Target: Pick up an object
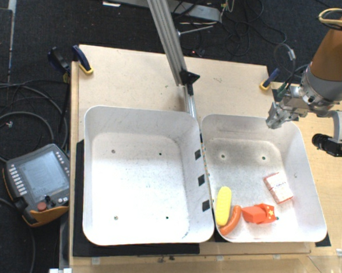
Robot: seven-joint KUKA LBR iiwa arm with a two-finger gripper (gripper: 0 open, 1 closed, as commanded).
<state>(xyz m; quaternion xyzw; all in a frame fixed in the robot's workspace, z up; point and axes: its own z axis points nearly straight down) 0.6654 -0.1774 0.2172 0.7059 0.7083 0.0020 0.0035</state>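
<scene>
Four small items cluster lower right: yellow piece, orange sausage shape, red block, pink-white box. We judge all light; box stiff, flat sides best. Gripper upper right, finger state unreadable.

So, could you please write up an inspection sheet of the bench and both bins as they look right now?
Surface: wooden bench bearing the left bin and right bin, side by side.
Job's things: in the right bin, a yellow banana-shaped piece by the dividing wall, an orange sausage-shaped piece beside it, an orange-red block, and a white-and-red box.
Clutter: nothing seen.
Gripper: gripper over the right bin's far rim, apart from every object.
Cables: black cables on the floor, left.
Surroundings: teach pendant, yellow-tipped clamps, slanted metal pole.
</scene>
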